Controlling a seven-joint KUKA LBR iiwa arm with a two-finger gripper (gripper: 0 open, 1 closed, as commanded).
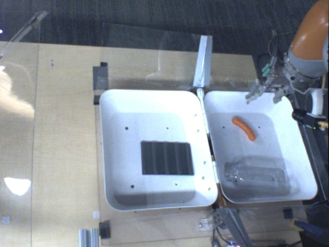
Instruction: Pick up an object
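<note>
Over the far right corner of the right bin [306, 153], the pincer [267, 92] hangs at the end of the grey arm [308, 45] with its orange band; its two fingers are spread apart and nothing sits between them. In this bin an orange sausage-shaped object [244, 128] lies slantwise near the middle of the floor, apart from the pincer. A clear plastic bottle [255, 175] lies on its side toward the bin's near edge. The left bin [115, 138] holds a dark ribbed rectangular block [167, 158] lying flat near its centre. Both bins rest on the wooden bench [56, 153].
</note>
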